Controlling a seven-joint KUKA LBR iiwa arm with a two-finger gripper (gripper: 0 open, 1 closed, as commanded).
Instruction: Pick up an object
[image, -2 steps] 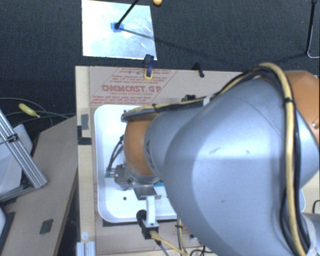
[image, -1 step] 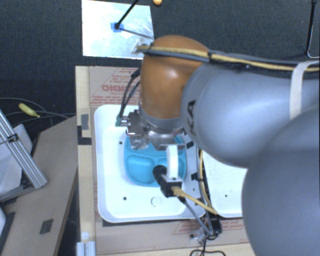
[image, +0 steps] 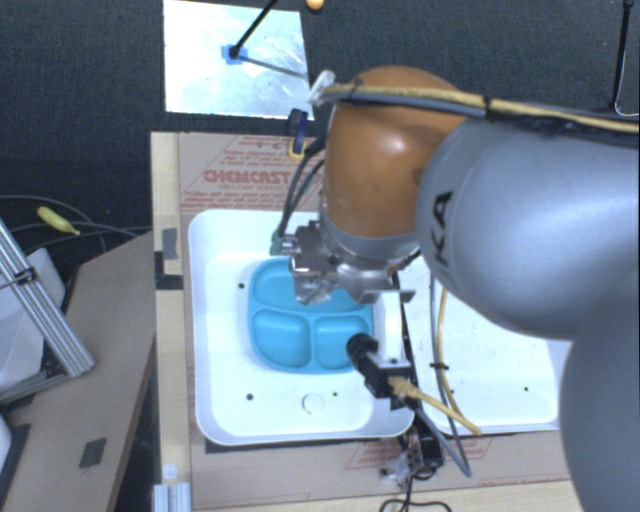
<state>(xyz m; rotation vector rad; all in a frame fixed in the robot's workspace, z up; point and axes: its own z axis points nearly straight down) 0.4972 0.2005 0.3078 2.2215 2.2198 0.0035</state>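
- The grey arm (image: 520, 200) with its orange band (image: 385, 140) reaches in from the right and covers much of both bins.
- The left white bin (image: 225, 330) holds the one object visible: a blue divided tray (image: 300, 335), lying flat near the bin's middle.
- The right white bin (image: 500, 380) shows a bare strip of floor.
- The gripper (image: 315, 285) hangs over the tray's upper edge; whether its jaws are open, or grip anything, I cannot tell.
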